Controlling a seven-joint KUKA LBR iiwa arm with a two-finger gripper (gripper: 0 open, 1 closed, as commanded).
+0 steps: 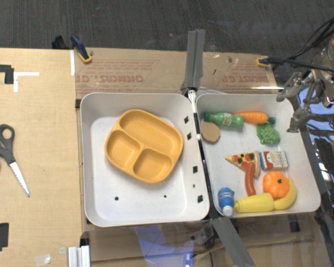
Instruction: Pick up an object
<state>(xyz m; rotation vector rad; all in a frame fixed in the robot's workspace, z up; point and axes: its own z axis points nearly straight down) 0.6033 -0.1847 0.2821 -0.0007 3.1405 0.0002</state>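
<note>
The right bin (309, 166) holds several toy foods. Along its far side lie a green bottle (224, 119), a carrot (251, 117), a brown disc (210, 132) and a green bunch (268, 134). Nearer the front are a pizza slice (242, 160), a red-and-white carton (273, 160), a sausage (249, 181), an orange (275, 183), a banana (291, 196), a yellow bottle (255, 203) and a blue bottle (226, 200). My gripper (289, 110) hangs over the bin's far right corner, open, with nothing between its fingers.
A yellow divided plate (145, 145) lies in the left bin (94, 204). Scissors (5, 154) rest on the wooden bench at the left. A blue clamp (80, 48) and brown cardboard (128, 74) sit behind the bins. Cables hang at the far right.
</note>
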